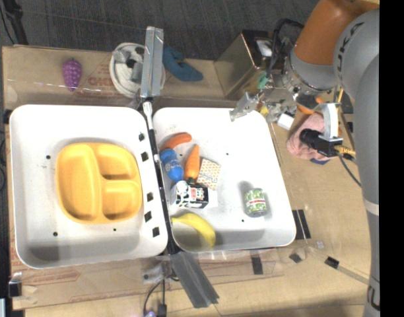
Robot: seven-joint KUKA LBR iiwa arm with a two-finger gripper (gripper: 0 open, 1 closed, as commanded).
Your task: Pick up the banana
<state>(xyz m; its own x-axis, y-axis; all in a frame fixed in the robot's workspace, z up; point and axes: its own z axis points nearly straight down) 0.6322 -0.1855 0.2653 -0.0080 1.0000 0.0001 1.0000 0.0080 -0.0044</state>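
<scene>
The gripper [245, 105] hovers over the right bin's [271, 144] far edge; whether it is spread or pressed together cannot be told. The banana [197, 228] lies well apart, in that bin's near-left corner, just beside a small carton [192, 195]. A good pick likely means crossing diagonally, then descending astride the banana's middle, clear of the bin wall.

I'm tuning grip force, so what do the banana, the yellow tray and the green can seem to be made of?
The banana looks like smooth moulded plastic, evenly yellow with a soft sheen. The yellow tray seems glossy hard plastic, with highlights along its dividers. The green can is probably metal under a printed label, though a plastic replica is possible.
</scene>
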